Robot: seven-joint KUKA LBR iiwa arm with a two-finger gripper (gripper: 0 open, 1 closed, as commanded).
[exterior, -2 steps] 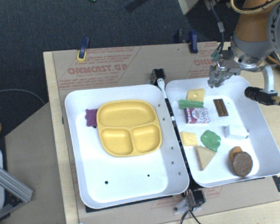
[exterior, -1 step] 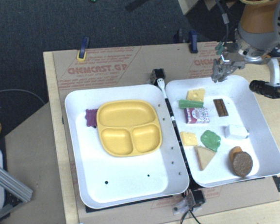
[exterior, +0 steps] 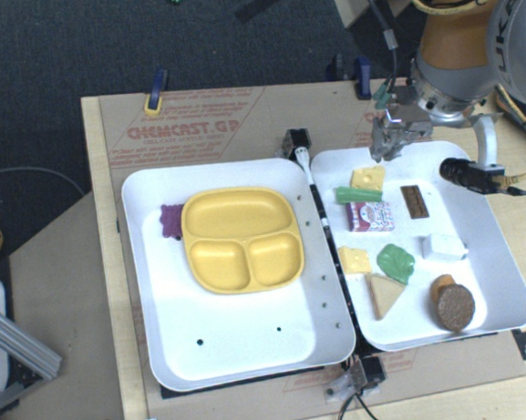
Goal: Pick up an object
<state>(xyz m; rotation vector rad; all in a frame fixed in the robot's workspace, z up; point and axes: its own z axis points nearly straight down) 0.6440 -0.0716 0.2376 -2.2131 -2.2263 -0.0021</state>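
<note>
1. We saw a cardboard-topped bench point(exterior: 236, 115) printed "CHEMCAST GP" in red, bearing two white bins.
2. The left bin point(exterior: 164, 332) held a yellow three-compartment plastic tray point(exterior: 243, 238), with bare floor toward its near edge.
3. The right bin point(exterior: 496, 257) was crowded with small toy foods.
4. The gripper point(exterior: 388, 151) hovered at the far rim, just beside a pale yellow cheese-like block point(exterior: 367, 179); we could not tell its finger state.

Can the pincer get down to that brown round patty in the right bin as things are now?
Probably yes. The brown round patty lies in the near corner of the right bin, apart from its neighbours with nothing on top. The pincer hangs above the bin's far edge, so it must travel across the bin first.
</note>
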